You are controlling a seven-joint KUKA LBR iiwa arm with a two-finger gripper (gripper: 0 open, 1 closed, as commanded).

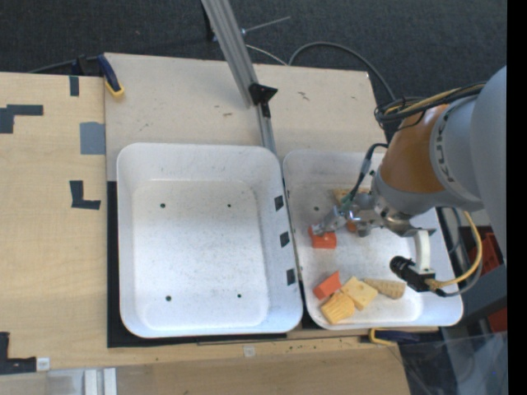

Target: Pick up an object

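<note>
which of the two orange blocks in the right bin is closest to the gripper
The upper orange block, lying just left of the gripper. The other orange block sits lower, beside the yellow pieces.

Pale wooden bench point(49, 245) on dark carpet point(395, 23).

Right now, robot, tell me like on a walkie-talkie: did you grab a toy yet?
Gripper low in the right bin, just above the orange block. No grab confirmed. More pieces near the front wall: orange wedge, yellow blocks. Nothing blocking.

Left bin point(198, 159) bare — right bin point(309, 167) cluttered
</note>
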